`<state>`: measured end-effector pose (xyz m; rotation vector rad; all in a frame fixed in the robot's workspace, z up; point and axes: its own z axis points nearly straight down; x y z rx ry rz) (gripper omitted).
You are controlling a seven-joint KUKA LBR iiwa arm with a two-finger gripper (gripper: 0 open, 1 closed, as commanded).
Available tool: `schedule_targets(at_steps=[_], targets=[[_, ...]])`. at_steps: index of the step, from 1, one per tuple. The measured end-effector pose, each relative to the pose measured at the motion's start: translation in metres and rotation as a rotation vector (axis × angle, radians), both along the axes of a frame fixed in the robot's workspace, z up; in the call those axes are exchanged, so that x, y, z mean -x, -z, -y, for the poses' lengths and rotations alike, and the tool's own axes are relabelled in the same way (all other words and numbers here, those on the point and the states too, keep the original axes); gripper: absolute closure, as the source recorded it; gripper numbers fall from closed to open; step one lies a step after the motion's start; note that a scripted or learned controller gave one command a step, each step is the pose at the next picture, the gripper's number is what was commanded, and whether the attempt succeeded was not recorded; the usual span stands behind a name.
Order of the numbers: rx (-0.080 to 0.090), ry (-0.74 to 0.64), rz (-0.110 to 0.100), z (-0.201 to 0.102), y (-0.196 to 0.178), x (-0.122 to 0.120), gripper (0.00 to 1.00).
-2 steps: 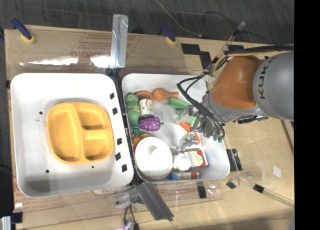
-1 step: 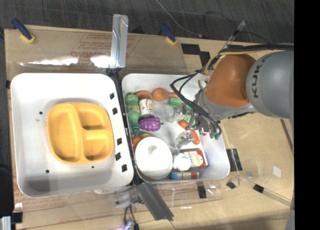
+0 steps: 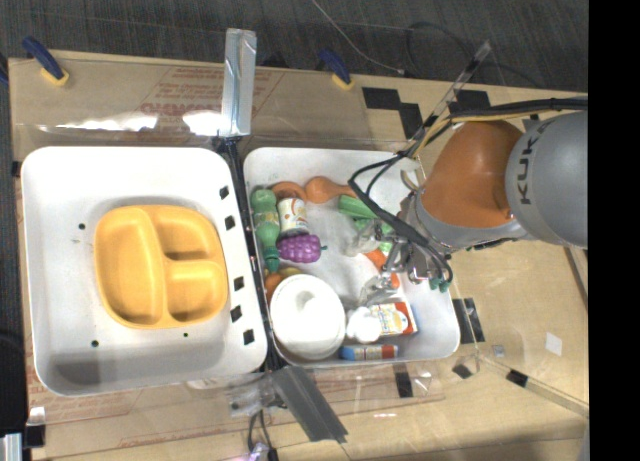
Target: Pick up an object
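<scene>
On a cardboard-covered bench, our gripper hangs low in the right bin; we cannot tell its opening or hold. Just beside it, toward the left bin, lie purple grapes: light, bumpy, probably stiff plastic, best pinched across the cluster's middle.

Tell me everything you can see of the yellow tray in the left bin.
The yellow tray looks like moulded plastic with rounded corners and three compartments: one long one on its left, two smaller ones on its right. It lies flat, open side up, slightly rotated, near the middle of the left bin. All its compartments look bare.
</scene>
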<state>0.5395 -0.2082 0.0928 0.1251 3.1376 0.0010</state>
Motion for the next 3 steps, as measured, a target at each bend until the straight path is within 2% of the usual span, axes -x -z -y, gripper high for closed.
schedule_targets(at_steps=[1,2,3], targets=[[0.001,-0.084,0.002,0.001,-0.001,-0.073,0.00],[0.001,0.053,0.001,0.000,0.000,-0.025,0.00],[0.000,0.118,-0.001,-0.001,0.000,-0.011,0.00]])
